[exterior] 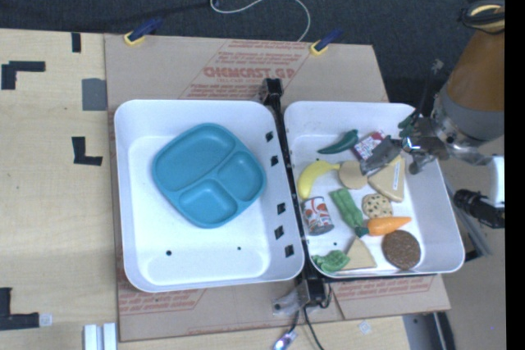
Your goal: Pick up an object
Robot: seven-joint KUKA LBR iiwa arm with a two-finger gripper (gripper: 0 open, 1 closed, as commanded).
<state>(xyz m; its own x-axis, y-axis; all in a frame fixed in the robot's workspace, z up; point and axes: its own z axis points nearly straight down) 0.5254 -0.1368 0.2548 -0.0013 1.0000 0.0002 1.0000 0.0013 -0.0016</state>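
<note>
The right bin point(439, 209) holds several toy foods: a yellow banana point(315, 175), a green chilli point(338, 143), a red-and-white packet point(367, 146), a pale wedge point(393, 183), a chip cookie point(376, 205), a small can point(318, 214), a green pod point(348, 209), a carrot point(389, 224) and a brown patty point(402, 248). My gripper point(385, 156) hangs low over the bin's upper right part, just above the pale wedge and beside the packet. Nothing can be seen held in it.
The left bin point(131, 201) holds a blue divided plate point(210, 174). A sandwich slice point(360, 253) and a green leaf point(330, 261) lie at the right bin's front edge. The arm's orange band point(480, 78) rises at the right.
</note>
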